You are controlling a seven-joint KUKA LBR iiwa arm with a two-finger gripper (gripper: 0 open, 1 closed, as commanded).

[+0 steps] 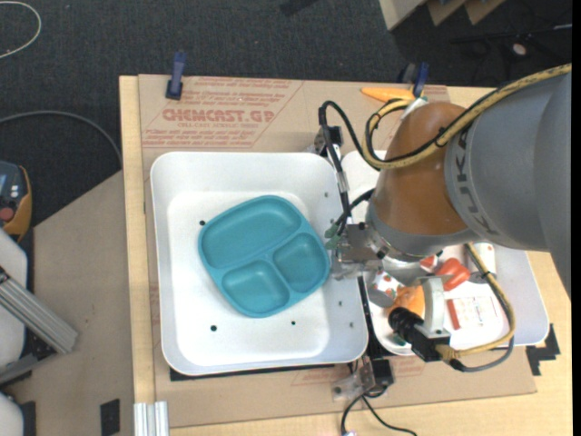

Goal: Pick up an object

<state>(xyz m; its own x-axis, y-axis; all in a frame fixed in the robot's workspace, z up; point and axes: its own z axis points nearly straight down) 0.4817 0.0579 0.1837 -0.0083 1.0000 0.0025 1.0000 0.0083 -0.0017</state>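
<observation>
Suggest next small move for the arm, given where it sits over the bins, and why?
Probably lift straight up a little to clear the view. The arm's wrist hangs over the wall between the bins, hiding the claw, next to the teal divided plate lying flat in the left bin. No grasp is visible.

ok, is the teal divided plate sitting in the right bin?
No. The teal divided plate lies flat in the left bin, while the arm hangs over the right bin.
</observation>
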